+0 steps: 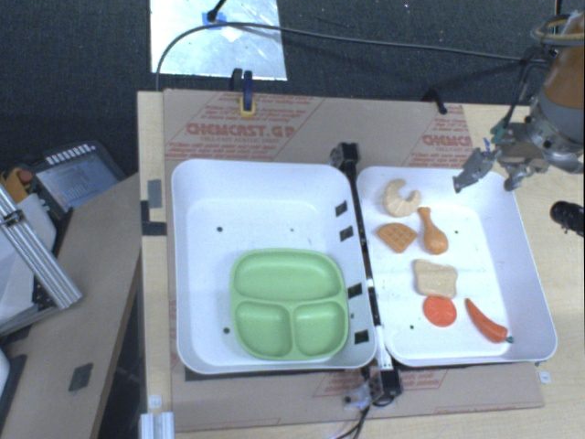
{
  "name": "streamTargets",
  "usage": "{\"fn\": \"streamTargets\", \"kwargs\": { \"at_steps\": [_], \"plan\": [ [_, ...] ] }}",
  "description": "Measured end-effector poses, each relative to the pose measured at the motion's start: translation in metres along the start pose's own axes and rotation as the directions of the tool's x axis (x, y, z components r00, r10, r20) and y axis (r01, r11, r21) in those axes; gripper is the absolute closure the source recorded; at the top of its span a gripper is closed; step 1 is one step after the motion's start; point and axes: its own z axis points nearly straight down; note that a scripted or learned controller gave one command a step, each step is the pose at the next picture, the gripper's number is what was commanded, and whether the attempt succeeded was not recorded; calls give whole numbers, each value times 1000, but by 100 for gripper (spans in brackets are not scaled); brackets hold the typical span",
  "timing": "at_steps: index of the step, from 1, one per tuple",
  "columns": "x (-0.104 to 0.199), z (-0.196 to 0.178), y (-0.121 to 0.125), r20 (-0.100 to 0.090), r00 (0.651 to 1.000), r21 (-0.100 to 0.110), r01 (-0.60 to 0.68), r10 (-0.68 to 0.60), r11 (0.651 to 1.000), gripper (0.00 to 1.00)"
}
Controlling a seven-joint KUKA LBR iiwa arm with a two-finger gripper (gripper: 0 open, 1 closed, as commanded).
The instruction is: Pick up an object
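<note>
Task barely started, nothing picked up yet. Gripper hangs over the far right corner of the right bin, fingers spread apart with nothing between them, no contact with any item as far as I can tell.

Candidate objects all lie loose on the right bin floor. Taking the drumstick as landmark:
- cashew-shaped pale piece just up-left of the drumstick, nearest item to the gripper along with the drumstick itself
- waffle piece just left of the drumstick, close but apparently not touching
- bread slice below the drumstick
- red tomato slice further below the drumstick, touching or nearly touching the bread's lower edge
- red chili pepper below and right of the drumstick, near the bin's near right corner

Green divided plate sits well left of the drumstick, in the left bin, three compartments, nothing in them.

Left to do: move the gripper over one item, descend, close, lift. The whole grasp remains. Judgement: drumstick or cashew piece are the shortest reach from where the gripper hangs; the flat tomato slice looks hardest to pinch.

Writing: cardboard sheet under the bins, up and left of the drumstick, reads "CHEMCAST GP" in red, roughly; the same print repeats up and right of the drumstick, partly cut off, reads "CHEMC…". Smaller red lines beneath are too small to read. No other readable labels
</note>
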Motion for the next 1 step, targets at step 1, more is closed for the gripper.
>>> {"fn": "streamTargets", "kwargs": {
  "at_steps": [1],
  "plan": [
    [0,-7,2,2,1000,-11,2,-2,1000,0]
  ]
}}
